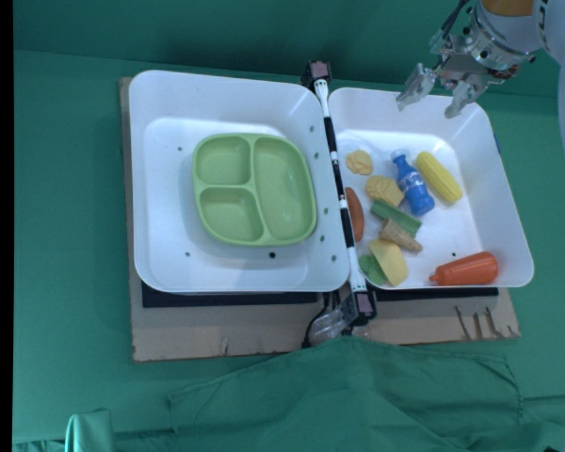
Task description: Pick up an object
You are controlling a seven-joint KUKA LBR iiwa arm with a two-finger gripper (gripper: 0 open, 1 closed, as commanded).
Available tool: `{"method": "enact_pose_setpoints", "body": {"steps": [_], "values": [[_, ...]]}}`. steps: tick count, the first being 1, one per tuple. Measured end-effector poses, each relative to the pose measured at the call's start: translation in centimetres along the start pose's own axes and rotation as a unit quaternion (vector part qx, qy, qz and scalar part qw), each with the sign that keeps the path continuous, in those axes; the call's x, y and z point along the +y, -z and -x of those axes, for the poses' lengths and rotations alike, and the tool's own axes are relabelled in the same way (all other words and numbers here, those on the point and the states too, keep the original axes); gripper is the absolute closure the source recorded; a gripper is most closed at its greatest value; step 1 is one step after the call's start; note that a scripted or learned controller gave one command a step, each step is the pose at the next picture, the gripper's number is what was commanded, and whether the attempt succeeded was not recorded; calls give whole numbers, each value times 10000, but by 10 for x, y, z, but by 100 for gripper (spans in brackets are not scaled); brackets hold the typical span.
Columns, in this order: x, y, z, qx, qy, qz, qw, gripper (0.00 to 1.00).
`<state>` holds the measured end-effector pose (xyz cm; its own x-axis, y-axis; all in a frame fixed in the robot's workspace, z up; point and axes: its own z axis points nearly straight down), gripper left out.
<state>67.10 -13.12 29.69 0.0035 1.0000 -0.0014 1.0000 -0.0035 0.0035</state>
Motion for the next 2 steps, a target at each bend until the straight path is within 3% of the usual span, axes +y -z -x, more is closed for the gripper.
{"method": "enact_pose_setpoints", "body": {"steps": [1, 2], "values": [[-16, -95, 39, -5, -19, -38, 10000, 0], [-48, -111, 39, -20, -2, 80, 10000, 0]]}}
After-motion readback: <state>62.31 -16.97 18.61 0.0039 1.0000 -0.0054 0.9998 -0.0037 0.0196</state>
